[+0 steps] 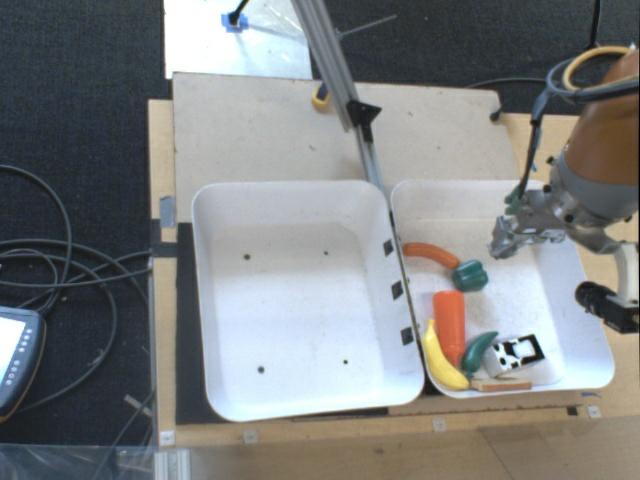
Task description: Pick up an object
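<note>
Approach step, nothing lifted yet. Gripper (505, 240) over right bin (590, 363), near its far right side; arm (600, 158) reaching in from the right. Grip state: cannot tell. Candidates clustered toward the near left of that bin: teal piece (470, 276) nearest, touching an orange curved piece (428, 255); beyond, orange block (450, 326), banana (438, 356), black-and-white item (516, 353). Left bin (215, 208) alongside. Next, probably: shift toward teal piece, centre above, descend, close.

Arm (605, 143) reaches in from the right w/ orange band above the wrist; end effector (508, 240) points down-left, low over right side.
</note>
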Available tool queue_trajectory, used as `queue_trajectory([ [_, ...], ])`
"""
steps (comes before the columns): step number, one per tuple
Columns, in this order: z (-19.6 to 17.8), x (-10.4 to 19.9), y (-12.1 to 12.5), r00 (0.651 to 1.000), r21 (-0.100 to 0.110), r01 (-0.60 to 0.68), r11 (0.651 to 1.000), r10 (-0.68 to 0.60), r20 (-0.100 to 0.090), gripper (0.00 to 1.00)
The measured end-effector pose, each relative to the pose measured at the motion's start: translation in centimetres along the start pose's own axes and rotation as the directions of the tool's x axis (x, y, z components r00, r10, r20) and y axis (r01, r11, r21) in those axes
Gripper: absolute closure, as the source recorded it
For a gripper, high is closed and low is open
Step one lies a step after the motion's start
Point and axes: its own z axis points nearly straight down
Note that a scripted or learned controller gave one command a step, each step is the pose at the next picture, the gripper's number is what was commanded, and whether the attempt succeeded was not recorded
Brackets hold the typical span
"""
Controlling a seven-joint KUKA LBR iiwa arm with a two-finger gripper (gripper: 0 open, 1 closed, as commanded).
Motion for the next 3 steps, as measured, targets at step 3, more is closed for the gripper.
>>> queue_trajectory([
  [3, 0.6, 17.1, 0.4, 1.0, 0.0, 0.001, 1.0, -0.001, -0.001, 1.0],
])
